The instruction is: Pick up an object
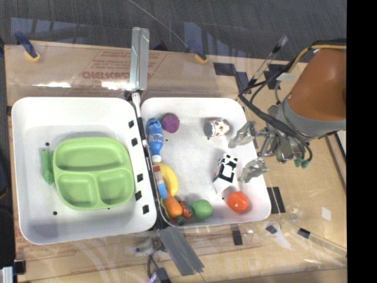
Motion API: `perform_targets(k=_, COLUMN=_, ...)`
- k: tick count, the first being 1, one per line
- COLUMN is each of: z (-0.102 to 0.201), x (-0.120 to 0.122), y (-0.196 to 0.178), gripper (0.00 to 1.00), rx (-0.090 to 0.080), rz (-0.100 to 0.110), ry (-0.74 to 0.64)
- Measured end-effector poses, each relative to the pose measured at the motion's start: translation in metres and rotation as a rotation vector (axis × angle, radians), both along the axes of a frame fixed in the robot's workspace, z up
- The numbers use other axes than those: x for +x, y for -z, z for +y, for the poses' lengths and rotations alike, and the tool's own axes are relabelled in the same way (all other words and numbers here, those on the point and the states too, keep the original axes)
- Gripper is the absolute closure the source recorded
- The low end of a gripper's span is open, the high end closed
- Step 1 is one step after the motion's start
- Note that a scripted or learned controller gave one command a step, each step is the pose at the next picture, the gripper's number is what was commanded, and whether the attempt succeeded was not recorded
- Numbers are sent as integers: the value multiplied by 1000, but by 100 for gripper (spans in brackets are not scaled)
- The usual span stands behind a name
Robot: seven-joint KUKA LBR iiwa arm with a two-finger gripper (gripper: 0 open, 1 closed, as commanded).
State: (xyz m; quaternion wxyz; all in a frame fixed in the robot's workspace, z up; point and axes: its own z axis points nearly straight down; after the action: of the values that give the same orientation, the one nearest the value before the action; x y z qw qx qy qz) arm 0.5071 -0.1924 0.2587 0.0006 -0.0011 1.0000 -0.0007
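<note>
From above, my gripper [248, 152] hangs over the right bin's [194, 108] right edge, fingers spread open with nothing between them. Just to its left stands a black-and-white toy [227, 168]; an orange-red ball [238, 201] lies just below it. Farther left — a purple ball [171, 122], a blue bottle [154, 135], a banana [168, 179], a green ball [202, 209]. The left bin [29, 158] holds a green divided plate [92, 173].
</note>
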Motion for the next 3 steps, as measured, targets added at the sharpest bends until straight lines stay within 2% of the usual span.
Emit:
perform_targets(k=1, z=-17, x=11, y=164, gripper=0, rx=-1, rz=-7, ry=109)
perform_targets(k=2, z=35, x=127, y=165, gripper=0, rx=2, rz=-3, ry=-116)
perform_targets(k=3, z=-8, x=57, y=166, gripper=0, rx=1, rz=0, ry=-76)
